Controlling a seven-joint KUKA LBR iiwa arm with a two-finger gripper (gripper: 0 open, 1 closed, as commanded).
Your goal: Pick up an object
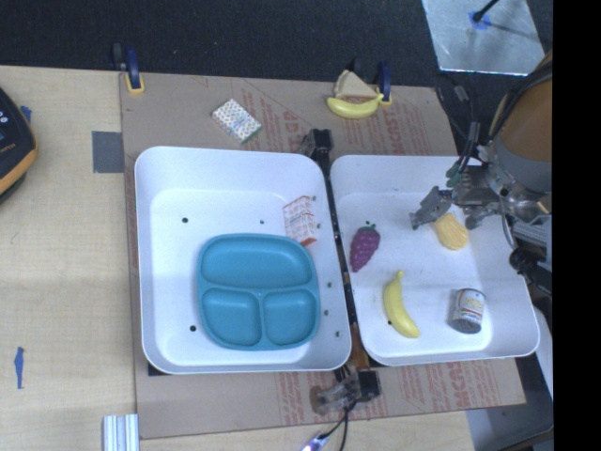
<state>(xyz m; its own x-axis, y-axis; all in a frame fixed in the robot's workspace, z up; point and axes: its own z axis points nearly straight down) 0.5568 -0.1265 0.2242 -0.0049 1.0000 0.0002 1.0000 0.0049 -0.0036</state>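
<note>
Two white bins sit side by side on the tabletop (66, 280); nearest in the right bin (526, 341) lie a can (467, 310) and a banana (400, 305), then purple grapes (364, 244); farther back, the tool (451, 208), fingers spread apart, hangs just left of a small yellow object (452, 232), whose long axis runs up-left to down-right; the left bin (155, 172) holds a blue divided tray (257, 289) and a packet (300, 220).

left bin (160, 252): tray (258, 289), packet (300, 219) behind | right bin (507, 341): grapes (364, 245), banana (399, 306), can (467, 310)
</note>
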